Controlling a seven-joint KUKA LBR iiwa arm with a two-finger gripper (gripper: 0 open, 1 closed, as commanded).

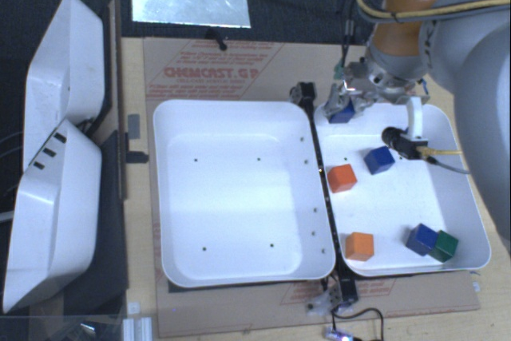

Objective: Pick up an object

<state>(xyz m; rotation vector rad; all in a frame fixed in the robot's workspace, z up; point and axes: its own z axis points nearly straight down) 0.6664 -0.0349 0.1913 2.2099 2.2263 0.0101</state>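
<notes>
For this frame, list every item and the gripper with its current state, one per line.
Gripper: low at the right bin's far left corner, a small blue block between its fingers.
Second blue cube: loose on the bin floor.
Upper orange cube: loose, near the divider.
Lower orange cube: loose, near the front wall.
Dark blue cube: touching the green cube.
Right white bin: holds all the blocks.

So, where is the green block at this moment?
The green block lies in the right bin, at its near right corner, touching a blue block on its left.
</notes>
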